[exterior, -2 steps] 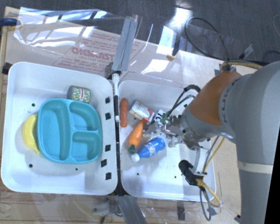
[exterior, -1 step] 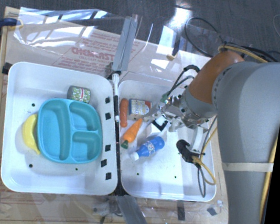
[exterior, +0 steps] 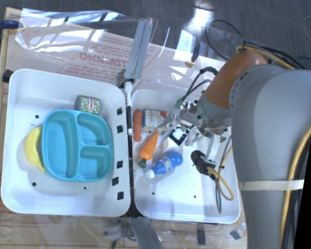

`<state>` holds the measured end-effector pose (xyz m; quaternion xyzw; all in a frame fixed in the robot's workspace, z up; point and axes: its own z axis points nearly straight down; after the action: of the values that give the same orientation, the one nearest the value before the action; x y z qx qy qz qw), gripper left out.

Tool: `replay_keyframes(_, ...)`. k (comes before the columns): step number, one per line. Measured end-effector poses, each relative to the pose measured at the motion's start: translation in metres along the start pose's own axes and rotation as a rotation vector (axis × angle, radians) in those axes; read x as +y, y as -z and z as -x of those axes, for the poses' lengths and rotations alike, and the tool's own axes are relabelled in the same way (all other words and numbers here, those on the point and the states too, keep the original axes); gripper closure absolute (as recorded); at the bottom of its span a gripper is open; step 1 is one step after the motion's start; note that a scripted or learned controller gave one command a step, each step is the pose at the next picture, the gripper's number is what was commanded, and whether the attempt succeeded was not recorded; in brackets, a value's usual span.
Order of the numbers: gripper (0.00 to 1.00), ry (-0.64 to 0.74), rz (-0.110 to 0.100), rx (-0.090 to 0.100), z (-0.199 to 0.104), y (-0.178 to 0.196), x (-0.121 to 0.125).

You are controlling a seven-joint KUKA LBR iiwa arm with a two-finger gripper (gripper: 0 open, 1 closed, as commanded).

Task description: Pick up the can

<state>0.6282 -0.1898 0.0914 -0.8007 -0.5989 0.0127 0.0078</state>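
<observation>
Green-labelled, the can (exterior: 88, 104) lies on its side in your left bin (exterior: 10, 179), just above the blue tray (exterior: 75, 144), long axis running left-right. Your pincer (exterior: 179, 132) hangs over the right bin (exterior: 212, 210) among the bottle (exterior: 165, 164) and carrot (exterior: 149, 147); I cannot tell its opening. Approach isn't begun: cross the divider first.

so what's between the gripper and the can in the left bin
In the camera view, between the gripper and the can lie the hot dog and the bins' divider.

Blue divided tray (exterior: 76, 145) over yellow plate (exterior: 32, 147), left bin (exterior: 9, 185), carrot (exterior: 149, 145), blue bottle (exterior: 166, 164), sausage (exterior: 138, 124)
</observation>
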Motion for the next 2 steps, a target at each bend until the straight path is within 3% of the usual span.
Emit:
replay_keyframes(1, 1.0, 0.014, 0.021, 0.01, -0.011, 0.011, 0.005)
replay_keyframes(2, 1.0, -0.409, 0.022, 0.017, -0.012, 0.0, -0.04)
